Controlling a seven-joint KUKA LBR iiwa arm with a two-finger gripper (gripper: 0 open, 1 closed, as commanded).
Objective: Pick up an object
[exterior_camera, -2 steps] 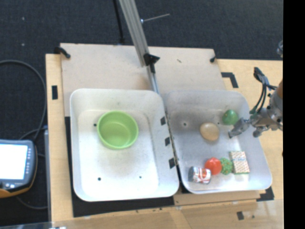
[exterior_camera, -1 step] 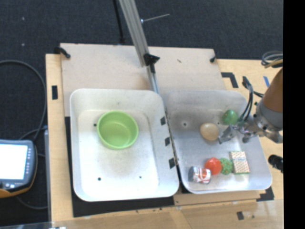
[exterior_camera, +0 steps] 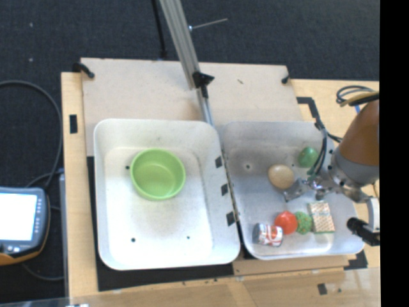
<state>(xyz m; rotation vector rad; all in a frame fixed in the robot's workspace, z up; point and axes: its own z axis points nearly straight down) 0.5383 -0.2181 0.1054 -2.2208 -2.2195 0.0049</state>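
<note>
A pale wooden worktop [exterior_camera: 160, 88] carries 2 shallow white bins side by side, both with rounded corners and a matte, slightly scuffed plastic surface. The left bin [exterior_camera: 115, 235] holds 1 round lime-green bowl [exterior_camera: 158, 174], smooth and glossy, sitting in its upper middle part. The right bin [exterior_camera: 255, 146] holds a small cluster of things in its lower right half. A smooth beige egg-shaped object [exterior_camera: 280, 176] lies near the bin's centre. A small round dark-green ball [exterior_camera: 308, 156] sits to its upper right, close to the arm. Along the lower edge lies a crumpled silver and red can [exterior_camera: 268, 235] on its side, touching a glossy red tomato-like ball [exterior_camera: 286, 222]. Just right of that sits a small bumpy green lump [exterior_camera: 303, 222], and beside it a flat rectangular packet [exterior_camera: 321, 216] with a speckled printed pattern.

The grey arm with its orange band [exterior_camera: 361, 142] enters from the right edge of the frame. Its end effector [exterior_camera: 300, 188] hangs low over the right bin, between the beige egg-shaped object and the packet; whether it stands wide or narrow I cannot tell, and nothing shows gripped in it. A slanted metal rail [exterior_camera: 182, 37] runs from the top of the frame down to the bins' junction.
</note>
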